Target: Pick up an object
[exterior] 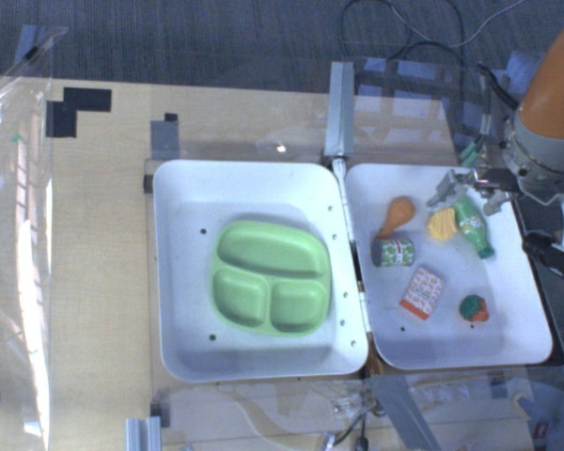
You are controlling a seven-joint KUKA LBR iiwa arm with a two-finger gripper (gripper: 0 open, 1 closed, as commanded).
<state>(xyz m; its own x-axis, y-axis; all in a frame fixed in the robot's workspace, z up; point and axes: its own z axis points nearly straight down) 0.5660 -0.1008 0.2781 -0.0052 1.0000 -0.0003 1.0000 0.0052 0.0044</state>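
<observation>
In the lower right of the frame, inside the right bin (517,350): a green and orange fruit toy (474,308), a red and white packet (422,292), then a small green can (393,251) on its side near the divider. Higher up: an orange drumstick toy (397,214), a yellow toy (441,224), a tilted green bottle (472,225). Just above bottle, gripper (468,193), fingers spread apart, clamped on nothing; in left bin (174,252), a green divided tray (270,276).

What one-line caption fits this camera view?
Gripper hovers over the green bottle in the right bin; a green divided tray sits in the left bin.
</observation>
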